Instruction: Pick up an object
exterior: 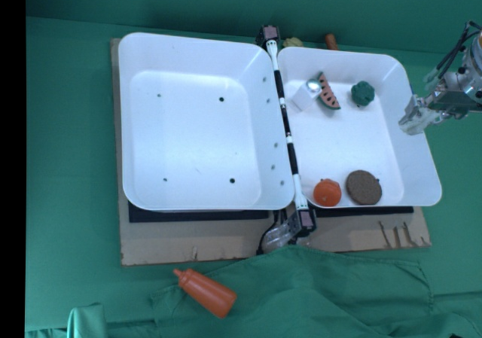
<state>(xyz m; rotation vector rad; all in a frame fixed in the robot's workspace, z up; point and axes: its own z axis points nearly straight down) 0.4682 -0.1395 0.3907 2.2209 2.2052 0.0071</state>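
Camera view: right bin (419,171) holds five objects; left bin (143,58) none.

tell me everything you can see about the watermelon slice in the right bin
The watermelon slice is a small toy wedge with red flesh dotted by dark seeds and a thin green rind along its curved outer edge. It looks like moulded plastic or rubber. It lies flat on the floor of the right bin, near the far left part, rind facing the green broccoli-like piece. A small white block sits right against its left side; whether they touch is hard to tell. The gripper is well away, at the bin's right rim.
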